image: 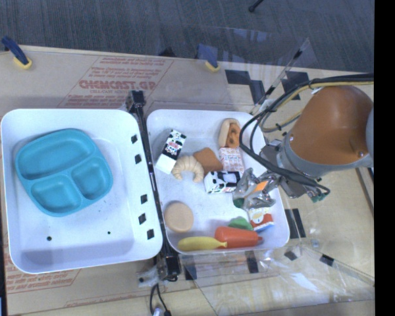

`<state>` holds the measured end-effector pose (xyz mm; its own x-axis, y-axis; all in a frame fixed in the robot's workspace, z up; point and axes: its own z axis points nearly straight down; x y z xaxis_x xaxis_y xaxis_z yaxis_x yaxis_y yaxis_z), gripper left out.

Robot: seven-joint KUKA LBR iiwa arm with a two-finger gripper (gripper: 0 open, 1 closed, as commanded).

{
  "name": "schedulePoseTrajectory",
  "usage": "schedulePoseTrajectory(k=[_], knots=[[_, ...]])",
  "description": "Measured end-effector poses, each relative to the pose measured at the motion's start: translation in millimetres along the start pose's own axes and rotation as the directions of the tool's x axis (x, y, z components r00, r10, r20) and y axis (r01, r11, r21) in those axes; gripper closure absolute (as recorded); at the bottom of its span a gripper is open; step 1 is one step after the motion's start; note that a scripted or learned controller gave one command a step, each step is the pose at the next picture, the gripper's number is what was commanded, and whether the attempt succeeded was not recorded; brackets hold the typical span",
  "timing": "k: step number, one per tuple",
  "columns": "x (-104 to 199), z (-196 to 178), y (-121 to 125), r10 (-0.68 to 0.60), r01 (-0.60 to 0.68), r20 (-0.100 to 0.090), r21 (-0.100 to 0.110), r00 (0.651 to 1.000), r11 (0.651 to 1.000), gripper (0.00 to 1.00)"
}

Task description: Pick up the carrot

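Bench: a brown board (112, 78) carried two shallow white bins side by side.
Left bin: the left bin (26, 242) held a blue divided plate (62, 170), well apart from the work.
Right bin: the right bin (194, 120) held all the small food items, and the arm (329, 127) reached over its right wall.
Gripper: the gripper (253, 188) hung over the right half of that bin, near its right wall; whether it was released or clenched could not be told from this slant, and nothing could be seen in its grasp.
Carrot: the carrot (238, 236) lay flat along the bin's near wall, orange body with a green top (238, 224) at its upper side.
Carrot axis: its long axis ran left to right in the view, roughly along the near wall.
Direction from tool: the carrot lay toward the near edge from the gripper and slightly left, near but not touching.
Neighbours: a yellow banana (201, 243) touched the carrot's left end, and a small white carton (262, 220) sat just beside its right end, between carrot and gripper.
Judgement: the descent probably had to clear the carton and close across the carrot's short width.
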<state>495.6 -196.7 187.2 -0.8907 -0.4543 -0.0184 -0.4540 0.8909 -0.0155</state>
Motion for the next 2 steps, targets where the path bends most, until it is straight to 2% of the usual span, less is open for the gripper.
schedulePoseTrajectory(k=[2], knots=[[-5, -21, -2, -0.007, 0.007, 0.010, 0.010, 1.000, 1.000, 1.00]])
